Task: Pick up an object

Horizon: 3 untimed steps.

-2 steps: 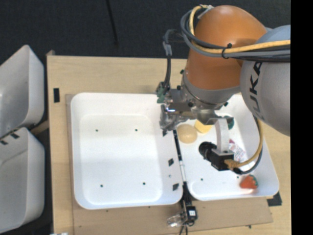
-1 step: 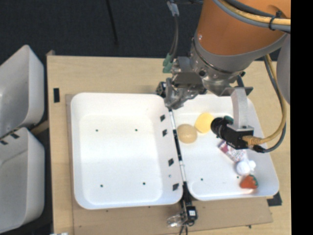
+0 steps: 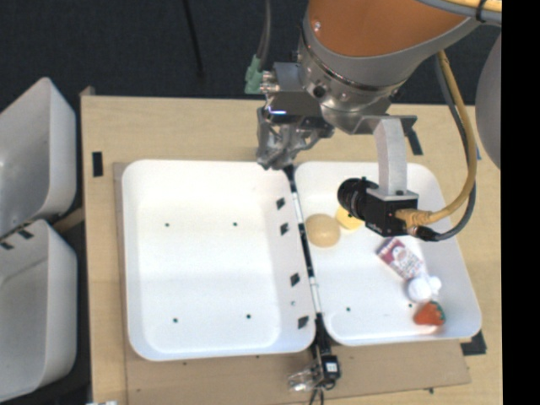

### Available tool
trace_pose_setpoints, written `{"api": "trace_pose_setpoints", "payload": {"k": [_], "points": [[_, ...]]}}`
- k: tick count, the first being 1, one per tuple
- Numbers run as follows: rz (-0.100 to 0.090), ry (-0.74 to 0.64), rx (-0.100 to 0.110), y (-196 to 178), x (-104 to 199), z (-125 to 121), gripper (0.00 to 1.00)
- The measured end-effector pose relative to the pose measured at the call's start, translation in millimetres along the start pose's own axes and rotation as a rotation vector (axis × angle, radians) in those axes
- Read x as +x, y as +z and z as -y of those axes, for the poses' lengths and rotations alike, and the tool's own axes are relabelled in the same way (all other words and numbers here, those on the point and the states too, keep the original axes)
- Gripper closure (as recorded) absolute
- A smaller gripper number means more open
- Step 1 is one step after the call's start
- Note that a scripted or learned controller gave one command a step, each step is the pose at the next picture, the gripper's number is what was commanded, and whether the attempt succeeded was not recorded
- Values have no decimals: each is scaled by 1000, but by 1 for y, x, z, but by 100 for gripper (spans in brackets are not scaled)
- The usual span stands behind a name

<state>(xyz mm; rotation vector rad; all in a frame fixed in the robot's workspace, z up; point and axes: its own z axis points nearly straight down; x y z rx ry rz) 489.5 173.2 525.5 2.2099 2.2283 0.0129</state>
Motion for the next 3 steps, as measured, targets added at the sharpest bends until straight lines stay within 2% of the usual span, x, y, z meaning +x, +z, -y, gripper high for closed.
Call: {"api": "trace_pose_setpoints", "payload": {"k": [3], "points": [[7,-11,4,-28,-5,-3,100]]}}
